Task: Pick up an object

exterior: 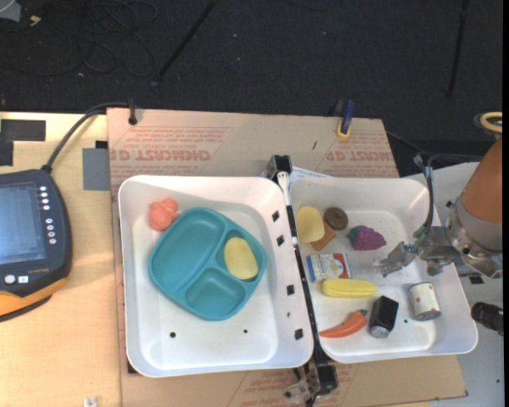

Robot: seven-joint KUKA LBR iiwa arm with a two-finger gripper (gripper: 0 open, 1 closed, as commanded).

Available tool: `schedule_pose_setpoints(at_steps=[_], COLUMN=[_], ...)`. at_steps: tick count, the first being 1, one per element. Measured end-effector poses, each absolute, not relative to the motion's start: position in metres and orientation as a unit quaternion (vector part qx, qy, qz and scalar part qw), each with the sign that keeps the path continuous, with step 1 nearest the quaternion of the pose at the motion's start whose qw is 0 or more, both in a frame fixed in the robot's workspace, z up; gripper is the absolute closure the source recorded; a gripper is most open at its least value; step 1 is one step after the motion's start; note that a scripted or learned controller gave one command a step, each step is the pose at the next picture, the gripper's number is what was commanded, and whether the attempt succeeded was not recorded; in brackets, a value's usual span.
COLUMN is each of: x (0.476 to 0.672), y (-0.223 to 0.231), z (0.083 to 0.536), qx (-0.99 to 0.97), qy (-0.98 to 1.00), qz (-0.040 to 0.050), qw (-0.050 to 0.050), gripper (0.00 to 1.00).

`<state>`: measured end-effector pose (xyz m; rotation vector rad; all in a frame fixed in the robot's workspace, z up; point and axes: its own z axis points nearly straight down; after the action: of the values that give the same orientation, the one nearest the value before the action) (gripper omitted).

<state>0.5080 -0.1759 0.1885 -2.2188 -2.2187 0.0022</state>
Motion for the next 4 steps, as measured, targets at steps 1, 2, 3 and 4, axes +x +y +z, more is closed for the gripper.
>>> schedule_pose_setpoints(at_steps=[1,2,3,4], x=[0.579,0.646,0.543,0.486], y=[-0.186,-0.143,-0.095,-0.05], z=[0.083,0.088,0.091,0.193], qx=[-0.705,-0.705,-0.711,-0.706], qy=[-0.709,-0.709,-0.703,-0.708], qz=[-0.0001,-0.0014,0.0026,-0.0015], qw=[-0.001,-0.001,-0.005,0.001], gripper=[0.0,0.0,0.0,0.0])
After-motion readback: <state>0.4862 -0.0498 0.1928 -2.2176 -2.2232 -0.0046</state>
